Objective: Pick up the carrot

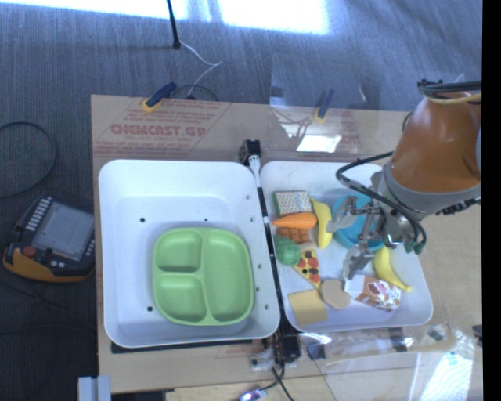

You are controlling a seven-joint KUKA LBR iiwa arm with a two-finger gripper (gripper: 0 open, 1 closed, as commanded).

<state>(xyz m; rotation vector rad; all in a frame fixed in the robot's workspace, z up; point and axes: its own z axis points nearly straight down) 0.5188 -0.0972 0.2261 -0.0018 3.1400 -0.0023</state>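
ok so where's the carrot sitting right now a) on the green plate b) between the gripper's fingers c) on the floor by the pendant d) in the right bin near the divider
d: the carrot lies in the right bin by its left wall, apart from the gripper.

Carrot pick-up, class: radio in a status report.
Gripper low over right bin, beside banana. Carrot untouched by the divider. Nothing between.

A brown cardboard-covered bench top with faded red lettering stands on dark grey ribbed carpet. A bright patch of light falls along the carpet's far edge. A grey-and-orange handheld control pendant lies on the carpet beside the bench.
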